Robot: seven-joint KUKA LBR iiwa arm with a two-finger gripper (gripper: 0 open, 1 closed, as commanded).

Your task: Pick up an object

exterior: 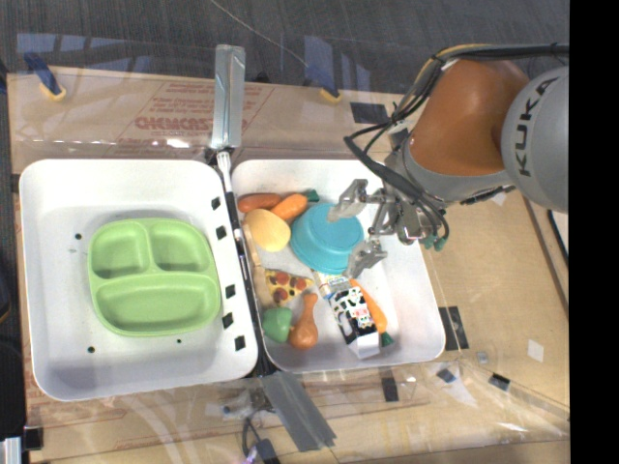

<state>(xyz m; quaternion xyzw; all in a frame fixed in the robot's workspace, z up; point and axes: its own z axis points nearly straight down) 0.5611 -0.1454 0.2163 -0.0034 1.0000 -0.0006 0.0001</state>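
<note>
My gripper (pixel 359 223) hangs over the right bin (pixel 418 303), its two metal fingers spread open just right of a blue bowl (pixel 324 240) that lies upside down in the bin's middle. One fingertip is near the bowl's upper right rim, the other by its lower right rim. Nothing is between the fingers. Left of the bowl lie a yellow egg-shaped piece (pixel 268 230), an orange carrot-like piece (pixel 289 207) and a reddish sausage (pixel 257 202). Below it are a pizza slice (pixel 283 283), a green piece (pixel 277 324), a brown drumstick (pixel 305 325) and a cow-print milk carton (pixel 352 317).
The left bin (pixel 48 288) holds a green divided plate (pixel 153 277). A metal divider bar (pixel 228 95) rises between the bins at the back. The arm's orange band (pixel 464 114) and cables hang over the right bin's far right corner.
</note>
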